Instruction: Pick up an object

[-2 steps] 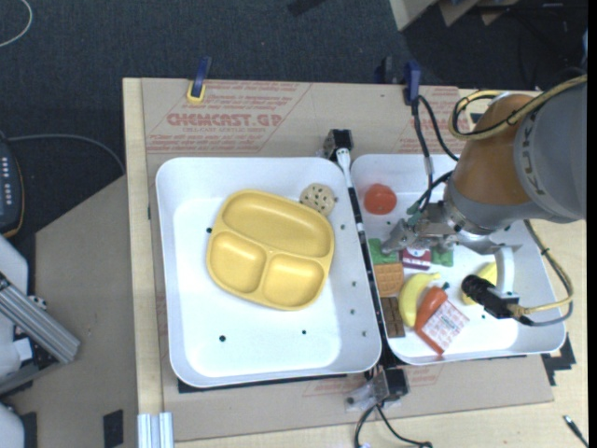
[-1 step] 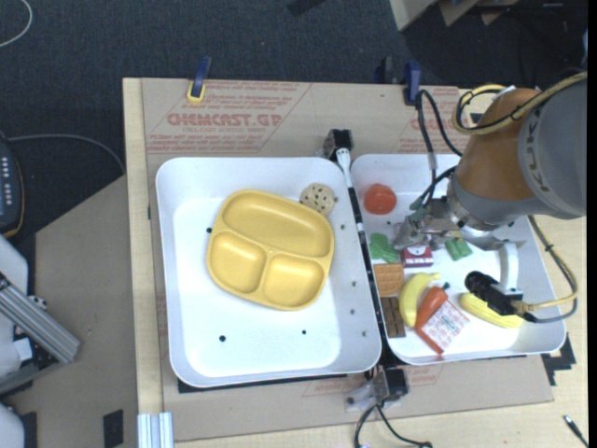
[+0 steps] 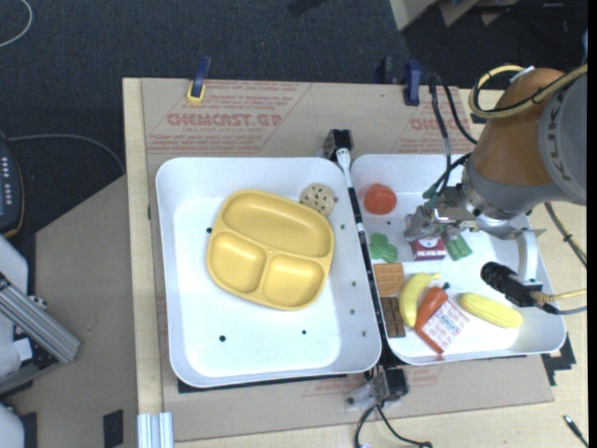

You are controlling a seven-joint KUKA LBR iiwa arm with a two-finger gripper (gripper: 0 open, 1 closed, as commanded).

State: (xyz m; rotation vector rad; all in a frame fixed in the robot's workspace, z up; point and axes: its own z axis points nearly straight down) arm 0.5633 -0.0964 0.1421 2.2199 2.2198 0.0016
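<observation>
1. The surface (image 3: 280, 101) is a flat brown board with red letters on it; it carries 2 white bins side by side.
2. The left bin (image 3: 187, 278) is big and white; the right bin (image 3: 536, 339) sits just beside it and touches it along 1 edge.
3. The grey arm (image 3: 522, 147) with its orange band comes in from the right and bends down over the right bin.
4. A yellow plate (image 3: 270, 248) with 3 parts lies in the left bin, near the top.
5. The pincer (image 3: 431, 227) hangs low over the middle of the right bin, just above a small red and white thing (image 3: 428, 248); I cannot tell if it is wide or narrow, or if it holds anything.
6. Toys lie in the right bin: a corn cob (image 3: 490, 310) at the right, a banana (image 3: 415, 292) next to a carrot (image 3: 432, 304), a red tomato (image 3: 380, 198) near the top, and a green thing (image 3: 382, 247) below the tomato.
7. A small cookie (image 3: 317, 196) lies in the left bin, touching the top right edge of the yellow plate.
</observation>
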